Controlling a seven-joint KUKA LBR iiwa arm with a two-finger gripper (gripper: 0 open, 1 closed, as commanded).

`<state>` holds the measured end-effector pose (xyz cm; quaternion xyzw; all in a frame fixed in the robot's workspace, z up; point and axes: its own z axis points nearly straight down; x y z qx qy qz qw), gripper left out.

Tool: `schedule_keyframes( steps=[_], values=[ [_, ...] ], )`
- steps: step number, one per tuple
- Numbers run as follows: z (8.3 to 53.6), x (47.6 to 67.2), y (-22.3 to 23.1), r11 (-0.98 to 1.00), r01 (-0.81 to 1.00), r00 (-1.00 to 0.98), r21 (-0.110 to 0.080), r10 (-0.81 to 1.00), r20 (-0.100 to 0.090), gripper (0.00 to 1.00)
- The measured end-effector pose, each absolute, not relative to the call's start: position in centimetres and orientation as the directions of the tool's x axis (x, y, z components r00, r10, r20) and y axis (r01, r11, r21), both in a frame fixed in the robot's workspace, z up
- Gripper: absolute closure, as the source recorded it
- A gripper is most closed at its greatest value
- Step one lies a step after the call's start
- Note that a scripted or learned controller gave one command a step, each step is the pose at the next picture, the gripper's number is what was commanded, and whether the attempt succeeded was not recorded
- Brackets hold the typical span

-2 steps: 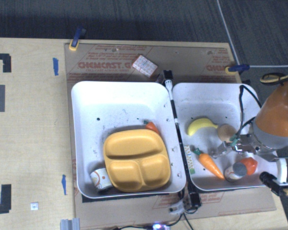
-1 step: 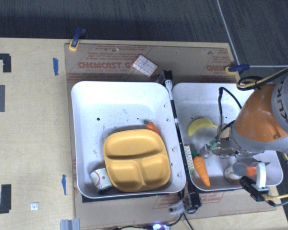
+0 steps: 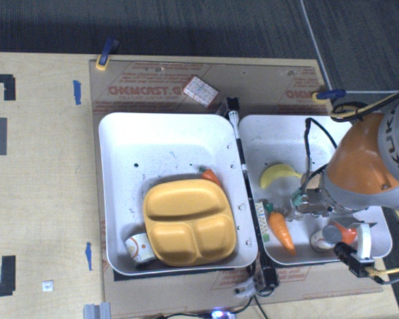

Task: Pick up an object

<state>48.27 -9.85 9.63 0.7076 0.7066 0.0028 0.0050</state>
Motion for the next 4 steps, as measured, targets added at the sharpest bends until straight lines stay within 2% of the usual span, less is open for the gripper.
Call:
schedule_keyframes(
  steps=[1,2,3,4],
  values=[
    [18.5,51.6,0.4,0.001,1.0,-0.001,0.001,1.0,0.001,1.0],
    [18.5,51.6,0.4,0.001,1.0,-0.001,0.0,1.0,0.0,0.0],
    [14.2,51.1,-3.1,0.013,1.0,-0.013,0.005,1.0,0.019,0.0],
    [13.5,50.8,-3.9,0.016,1.0,-0.016,0.012,1.0,0.025,0.0]
  ],
)
